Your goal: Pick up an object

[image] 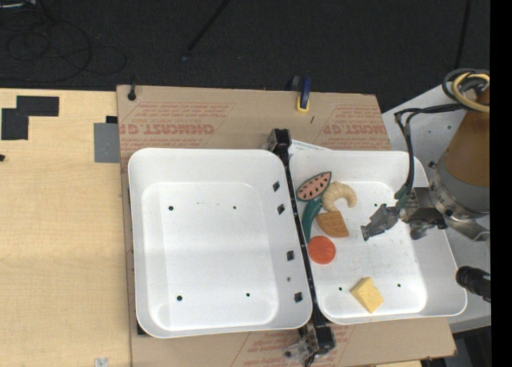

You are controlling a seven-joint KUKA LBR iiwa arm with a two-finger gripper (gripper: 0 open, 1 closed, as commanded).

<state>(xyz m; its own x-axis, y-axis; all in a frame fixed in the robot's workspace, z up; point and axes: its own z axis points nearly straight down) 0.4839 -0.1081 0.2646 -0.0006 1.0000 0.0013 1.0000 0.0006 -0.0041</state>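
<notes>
In the right bin [436, 297] lie several small objects. A watermelon slice [314, 185] sits near the left wall, with a pale croissant shape [342, 193] beside it. Below them are a brown wedge [333, 224] and a red disc [322, 250]. A green strip [308, 217] runs along the divider. A yellow block [368, 294] rests near the front edge. My gripper [378, 225] hangs over the middle of the right bin, to the right of the brown wedge, with nothing seen between its fingers.
The left bin [144, 293] stands beside the right one, joined by black clips [280, 141] along the divider. Both rest on a cardboard sheet [200, 121]. The arm's orange-banded body [472, 157] and cables fill the right side.
</notes>
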